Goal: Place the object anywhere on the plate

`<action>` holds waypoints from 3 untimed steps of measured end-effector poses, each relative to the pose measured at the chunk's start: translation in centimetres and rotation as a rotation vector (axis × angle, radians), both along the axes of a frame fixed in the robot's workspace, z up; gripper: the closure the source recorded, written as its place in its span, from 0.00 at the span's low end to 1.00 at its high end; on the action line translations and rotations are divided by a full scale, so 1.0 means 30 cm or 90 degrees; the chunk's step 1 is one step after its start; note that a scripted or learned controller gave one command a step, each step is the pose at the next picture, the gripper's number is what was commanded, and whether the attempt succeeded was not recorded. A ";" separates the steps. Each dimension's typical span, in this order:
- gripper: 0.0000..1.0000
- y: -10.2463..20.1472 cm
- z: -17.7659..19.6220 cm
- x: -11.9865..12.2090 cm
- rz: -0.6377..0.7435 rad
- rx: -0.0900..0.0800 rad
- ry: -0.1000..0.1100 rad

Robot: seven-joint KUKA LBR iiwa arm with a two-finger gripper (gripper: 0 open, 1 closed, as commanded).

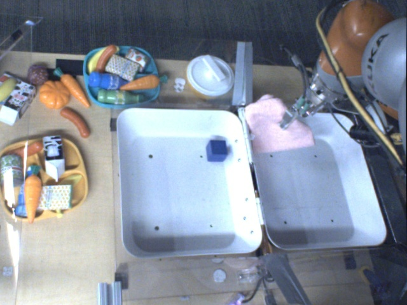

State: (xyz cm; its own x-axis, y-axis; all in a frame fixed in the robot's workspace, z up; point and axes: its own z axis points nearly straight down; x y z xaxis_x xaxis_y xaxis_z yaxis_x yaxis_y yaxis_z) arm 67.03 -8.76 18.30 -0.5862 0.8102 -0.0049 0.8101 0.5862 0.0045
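Note:
A small blue cube (217,150) lies in the left bin (159,234), toward its far right side. A pink square plate (272,132) rests in the far left corner of the right bin (331,227), with its far edge up on the rim. My gripper (290,119) hangs over the plate's far right part, well to the right of the cube. Nothing can be seen held in it. The grey arm with its orange band (350,24) comes in from the upper right.
Beyond the bins stand a blue bowl of toy food (121,75) and a white lidded tub (210,75). A yellow dish of toys (41,180), a toy pumpkin (53,94) and a sausage (76,122) lie on the bench at left. Cables (356,100) trail by the wrist.

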 end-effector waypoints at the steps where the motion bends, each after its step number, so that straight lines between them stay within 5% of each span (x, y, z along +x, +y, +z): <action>1: 1.00 0.006 0.143 0.006 0.005 0.000 0.000; 3: 1.00 0.336 0.124 -0.153 0.518 -0.001 0.001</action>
